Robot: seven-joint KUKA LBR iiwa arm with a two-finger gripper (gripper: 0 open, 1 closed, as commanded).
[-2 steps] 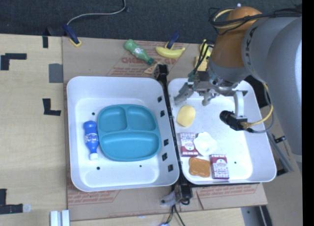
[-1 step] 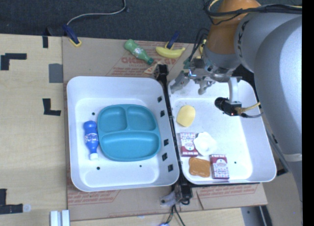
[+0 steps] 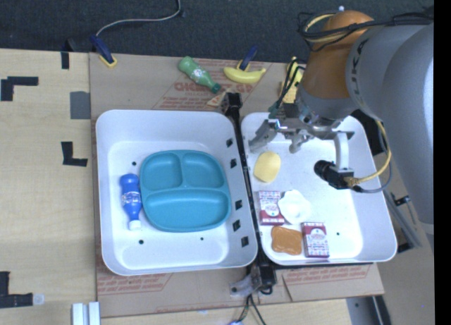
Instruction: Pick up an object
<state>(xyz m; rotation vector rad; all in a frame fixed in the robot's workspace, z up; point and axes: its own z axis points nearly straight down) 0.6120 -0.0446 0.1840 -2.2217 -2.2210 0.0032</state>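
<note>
Two white bins share your desk; the gripper [image 3: 280, 140] hovers, fingers apparently spread, above the yellow object [image 3: 267, 166]. Next you should descend and close.

Two white bins [image 3: 106, 175], two red cartons [image 3: 270, 207], one blue tray [image 3: 185, 191], one blue bottle [image 3: 130, 200].

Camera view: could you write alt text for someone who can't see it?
A grey robot arm's gripper hovers over a yellow object in the right bin. The left bin holds a blue tray and a blue bottle.
</note>
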